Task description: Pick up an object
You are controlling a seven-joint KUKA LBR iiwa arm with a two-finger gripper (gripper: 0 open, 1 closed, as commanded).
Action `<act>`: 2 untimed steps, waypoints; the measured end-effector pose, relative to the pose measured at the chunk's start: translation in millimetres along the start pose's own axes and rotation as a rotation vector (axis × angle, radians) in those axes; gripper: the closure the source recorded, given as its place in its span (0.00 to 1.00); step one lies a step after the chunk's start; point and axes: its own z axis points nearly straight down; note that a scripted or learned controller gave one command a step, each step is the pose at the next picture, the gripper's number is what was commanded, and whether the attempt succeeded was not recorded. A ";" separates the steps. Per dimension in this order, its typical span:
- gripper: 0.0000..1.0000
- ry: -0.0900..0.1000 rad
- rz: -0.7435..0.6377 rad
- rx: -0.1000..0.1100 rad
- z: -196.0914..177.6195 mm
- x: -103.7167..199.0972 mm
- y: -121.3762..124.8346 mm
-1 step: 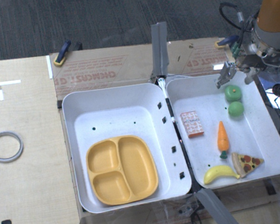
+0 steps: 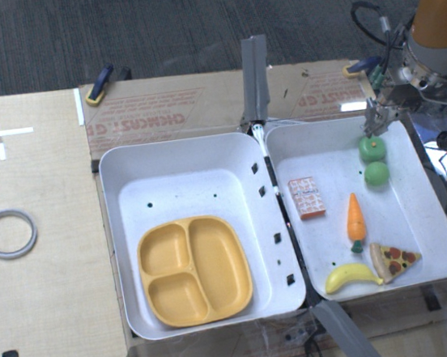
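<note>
1. Nearest the camera, at the near edge of the right bin (image 2: 435,264): a yellow toy banana (image 2: 351,278), touching a pizza slice toy (image 2: 393,261) just to its right.
2. Just beyond the banana: an orange toy carrot (image 2: 355,219) with a green top, lying lengthwise, apart from its neighbours.
3. Left of the carrot: a small red-and-white box (image 2: 307,198), lying flat near the divider between the bins.
4. Far side of the carrot, toward the right bin's far right corner: two green toy fruits, the nearer green ball (image 2: 377,175) and the green apple (image 2: 372,148), touching or almost touching each other.
5. Directly above the green apple: the hand (image 2: 377,122), tips pointing down at the fruit, close to its top. Cannot tell how far open, nor whether anything is held; nothing visibly between the fingers.
6. Well left of the carrot, in the left bin (image 2: 124,170): a yellow divided plate (image 2: 195,270) with three compartments.
7. Far left of the bins, on the surface (image 2: 54,318): a roll of tape (image 2: 9,234).
8. Likely target: the green apple. Probably light, hollow, hard plastic; smooth and round, so prone to slip or roll away. Best taken across its widest middle, clear of the ball just beside it.
</note>
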 end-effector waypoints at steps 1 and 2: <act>1.00 -0.001 0.003 -0.005 32.4 34.3 -15.0; 1.00 -0.002 -0.129 -0.009 -25.8 73.4 3.9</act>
